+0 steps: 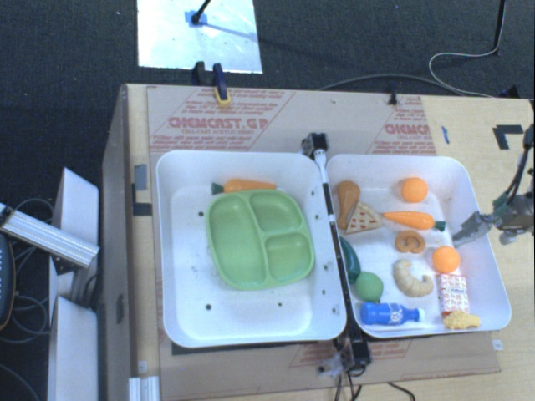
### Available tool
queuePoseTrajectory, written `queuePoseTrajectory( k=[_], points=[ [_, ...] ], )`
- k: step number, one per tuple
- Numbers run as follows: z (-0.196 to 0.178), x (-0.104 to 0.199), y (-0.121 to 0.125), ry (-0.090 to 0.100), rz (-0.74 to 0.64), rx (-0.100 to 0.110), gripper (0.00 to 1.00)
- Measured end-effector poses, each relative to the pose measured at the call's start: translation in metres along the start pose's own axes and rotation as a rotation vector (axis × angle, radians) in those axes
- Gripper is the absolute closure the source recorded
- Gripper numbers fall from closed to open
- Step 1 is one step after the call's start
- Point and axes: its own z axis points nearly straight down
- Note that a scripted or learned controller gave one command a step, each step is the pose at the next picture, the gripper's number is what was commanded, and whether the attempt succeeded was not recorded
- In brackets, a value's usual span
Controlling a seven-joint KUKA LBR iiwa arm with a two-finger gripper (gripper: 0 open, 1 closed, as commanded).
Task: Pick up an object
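Toy food pieces lie scattered across the right bin (481, 224), any of them a candidate for picking: an orange ball (414, 190) near the far wall, a carrot (409, 220) just below it pointing toward the bin's right side, a brown drumstick (347, 197) and a waffle-patterned pizza slice (363, 220) beside the divider, a small pretzel (410, 242) in the middle, a second orange ball (445, 260) toward the right wall, a pale curved croissant-like piece (411, 278), a green round piece (368, 286) and a dark green one (349, 257) close to the divider, a blue bottle (390, 313) lying on its side at the near wall, and a red-and-white carton (452, 294) with a yellow crinkled item (461, 320) touching its near end. The left bin (188, 299) holds a green divided plate (259, 239), with another carrot (247, 185) lying against its far edge. The gripper (462, 232) reaches in from the right over the right bin's rim, its tip just above the second orange ball and near the carrot's green end; nothing sits between the jaws, and whether they are released or clenched cannot be told at this size. Both bins rest on a brown-covered surface (251, 115).
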Motion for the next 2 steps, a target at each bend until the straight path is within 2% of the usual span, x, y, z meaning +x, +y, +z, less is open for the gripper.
queuePoseTrajectory(
  k=[1,2],
  points=[
    [0.071,-0.007,0.037,0.001,-0.001,0.002,0.0],
    [0.166,0.025,0.087,0.001,-0.001,0.0,0.0]
  ],
)
